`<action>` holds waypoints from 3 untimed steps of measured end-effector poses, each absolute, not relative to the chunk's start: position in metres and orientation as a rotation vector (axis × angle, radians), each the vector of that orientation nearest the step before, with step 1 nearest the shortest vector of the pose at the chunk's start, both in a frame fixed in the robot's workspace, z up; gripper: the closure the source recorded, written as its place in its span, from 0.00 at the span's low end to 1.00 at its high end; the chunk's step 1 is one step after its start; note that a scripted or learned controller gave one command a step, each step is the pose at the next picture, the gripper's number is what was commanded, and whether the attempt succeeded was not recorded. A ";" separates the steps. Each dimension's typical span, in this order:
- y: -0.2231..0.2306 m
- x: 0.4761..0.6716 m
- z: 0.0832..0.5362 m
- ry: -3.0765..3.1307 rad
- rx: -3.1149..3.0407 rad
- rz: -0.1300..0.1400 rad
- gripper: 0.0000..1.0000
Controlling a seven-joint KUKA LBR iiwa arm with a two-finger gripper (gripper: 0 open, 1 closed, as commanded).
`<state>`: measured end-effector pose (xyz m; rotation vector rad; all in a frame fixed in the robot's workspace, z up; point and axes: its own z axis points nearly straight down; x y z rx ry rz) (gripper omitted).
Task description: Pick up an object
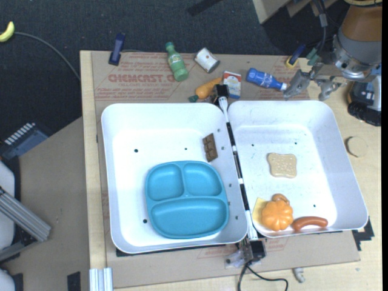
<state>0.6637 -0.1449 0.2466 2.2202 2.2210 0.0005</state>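
While the hand (311,85) hangs open above the right bin's (339,138) far rim, a lumpy orange pumpkin (277,214) (glossy) sits inside.

The arm (359,23) is seen at about two o'clock in the camera view, entering from the upper right corner. Its orange band is cut off by the top edge, and a grey wrist section follows below it, pointed steeply downward. The gripper (310,85) is carried at the wrist's lower end, its two grey fingers (294,85) spread apart (a clear gap is seen between them), with nothing held in that gap. The fingers are aimed down and toward eight o'clock. Dark cables are draped along the arm's left side.
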 end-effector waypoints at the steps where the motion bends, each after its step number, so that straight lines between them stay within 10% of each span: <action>1: -0.183 0.630 0.084 2.220 2.222 -0.001 0.00; 3: -0.131 0.555 0.084 2.224 2.223 -0.001 0.00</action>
